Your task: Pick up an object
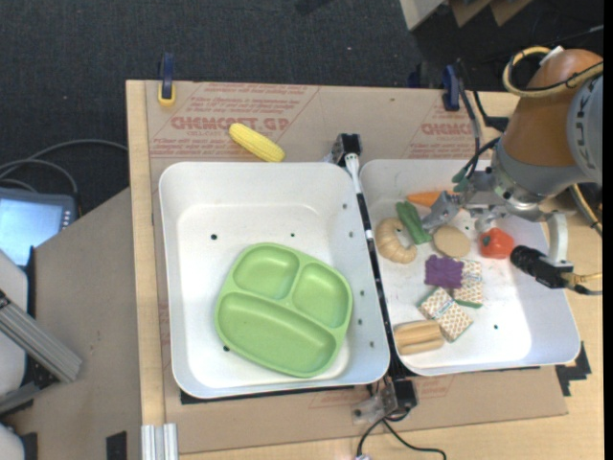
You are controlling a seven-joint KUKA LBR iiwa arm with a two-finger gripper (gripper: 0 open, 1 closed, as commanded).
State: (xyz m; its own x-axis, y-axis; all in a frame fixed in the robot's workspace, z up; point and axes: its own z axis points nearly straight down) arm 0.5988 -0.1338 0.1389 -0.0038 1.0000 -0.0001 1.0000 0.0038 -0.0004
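Note:
The right bin (536, 348) holds several toy foods. Among them are a green pod (412, 223), an orange piece (422, 199), a beige bun (394, 241), a tan round lump (452, 244), a red tomato (495, 244), a purple piece (443, 271), two patterned blocks (450, 310) and a bread loaf (418, 335). My gripper (462, 213) hangs low over the bin's far part. It is just above the tan lump, between the orange piece and the tomato. I see nothing held in it.
The left bin (192, 218) carries a green divided plate (283, 309). A yellow corn cob (256, 143) lies on the bench behind that bin. A black part (536, 265) sticks into the right bin near its right wall. Blue clamps (168, 69) sit at the bench's back edge.

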